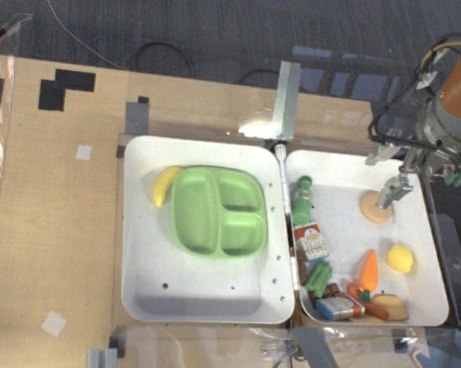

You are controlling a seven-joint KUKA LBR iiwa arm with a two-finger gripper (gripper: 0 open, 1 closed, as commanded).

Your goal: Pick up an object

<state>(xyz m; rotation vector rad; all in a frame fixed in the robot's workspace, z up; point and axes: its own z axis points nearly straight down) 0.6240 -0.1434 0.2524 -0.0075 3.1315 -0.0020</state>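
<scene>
gripper: the gripper sits in the upper right of the frame, tip down right over a tan round disc near the top edge of the right bin. Honestly can't tell how its jaws stand from this angle, they read as one grey blob, and nothing is visibly held between them.

progress: I'd call it early. Nothing looks lifted, everything is lying on a bin floor. The grab and the lift are both not yet done, as far as I can see.

closest target: the disc looks like the pick, since the tip is touching or just above it. Can't say which.

other stuff nearby: a yellow lemon and an orange carrot lower right, well apart from the disc. A green bottle and a small carton line up along the divider side.

bottom pile: more small toy food is crowded at the bin's lower edge, too jumbled to name it all.

room to move: loads of bare white floor around the disc, so it's a clean approach. The bin's top rim is near though, and the right wall is just beside the arm.

left bin: the left bin holds a green divided plate with a banana touching its left edge.
</scene>
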